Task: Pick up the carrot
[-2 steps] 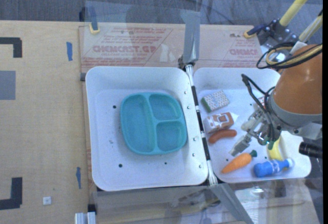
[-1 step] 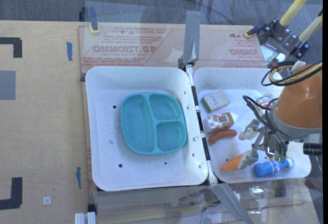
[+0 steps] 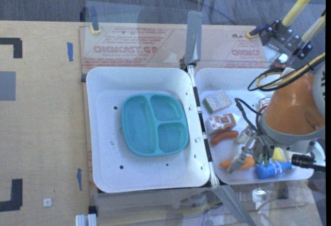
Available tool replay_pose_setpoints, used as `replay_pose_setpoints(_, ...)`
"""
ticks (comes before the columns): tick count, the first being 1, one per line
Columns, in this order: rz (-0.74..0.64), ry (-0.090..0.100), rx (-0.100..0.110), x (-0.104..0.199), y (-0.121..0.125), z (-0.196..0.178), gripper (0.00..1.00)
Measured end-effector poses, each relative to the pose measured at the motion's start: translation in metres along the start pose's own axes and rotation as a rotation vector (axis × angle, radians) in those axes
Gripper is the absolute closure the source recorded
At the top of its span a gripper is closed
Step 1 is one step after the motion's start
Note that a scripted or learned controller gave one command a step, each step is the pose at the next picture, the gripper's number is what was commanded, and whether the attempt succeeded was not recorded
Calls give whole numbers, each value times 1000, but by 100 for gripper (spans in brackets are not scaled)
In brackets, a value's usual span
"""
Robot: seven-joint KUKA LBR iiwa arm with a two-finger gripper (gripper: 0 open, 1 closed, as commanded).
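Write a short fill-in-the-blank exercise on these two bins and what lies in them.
1. The teal divided plate lies in the ____ bin.
2. That plate has ____ compartments.
3. The gripper hangs over the ____ bin, right at the carrot.
4. The toy just right of the carrot, by the bin's front wall, is the ____ bottle.

Missing words: left; three; right; blue
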State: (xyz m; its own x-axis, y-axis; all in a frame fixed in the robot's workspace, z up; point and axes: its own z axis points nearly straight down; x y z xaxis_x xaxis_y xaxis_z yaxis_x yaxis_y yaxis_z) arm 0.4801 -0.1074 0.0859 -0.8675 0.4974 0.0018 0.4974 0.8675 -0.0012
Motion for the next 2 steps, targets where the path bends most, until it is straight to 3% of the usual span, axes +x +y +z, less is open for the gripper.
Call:
replay_pose_setpoints(1,3,-2,-4,-1,1,-8,100)
replay_pose_setpoints(2,266,-2,-1,15,92,-97,100)
